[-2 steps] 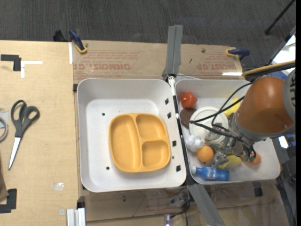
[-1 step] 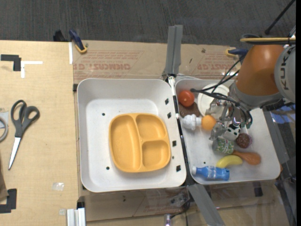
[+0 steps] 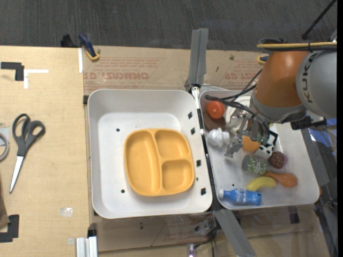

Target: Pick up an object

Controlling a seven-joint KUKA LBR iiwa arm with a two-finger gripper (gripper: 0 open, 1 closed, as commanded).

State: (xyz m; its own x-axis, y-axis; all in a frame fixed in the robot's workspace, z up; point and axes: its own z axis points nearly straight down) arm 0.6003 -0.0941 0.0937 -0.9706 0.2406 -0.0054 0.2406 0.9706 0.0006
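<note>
Grey arm's claw [image 3: 234, 139] low in rt bin [image 3: 300, 194], beside white obj [image 3: 216, 137].

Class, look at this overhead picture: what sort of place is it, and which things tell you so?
Probably a robotics lab bench: a KUKA arm reaches over two white bins, one filled with toy food, and scissors lie nearby.

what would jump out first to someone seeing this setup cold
The yellow divided plate lies alone in the left bin. The grey and orange arm hangs over the right bin, its gripper low among small toys: a red ball, a banana, a blue bottle.
</note>
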